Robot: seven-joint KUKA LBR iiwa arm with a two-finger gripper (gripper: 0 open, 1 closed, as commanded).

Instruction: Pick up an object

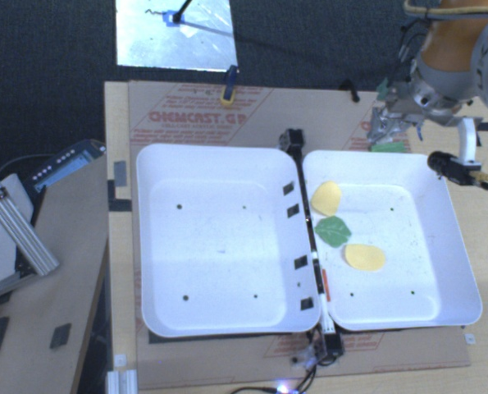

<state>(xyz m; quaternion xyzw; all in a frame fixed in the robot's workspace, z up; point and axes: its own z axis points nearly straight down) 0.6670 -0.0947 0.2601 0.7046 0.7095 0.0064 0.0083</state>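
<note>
Two white bins sit side by side on the counter (186,113). The right bin (449,245) contains three objects: two yellow pieces (326,196) (364,257) and one green piece (334,231) between them. The gripper (389,130) hovers at the bin's 12 o'clock rim, with something green (389,146) at its tip; whether it is gripped cannot be determined.

1 fixed camera looks down at a slant on 2 white bins (219,158).

Two white bins (219,245) on cardboard sheet (194,115)

A grey arm (465,64) with a broad orange band, looping cables and a metallic end effector (385,125).
</note>
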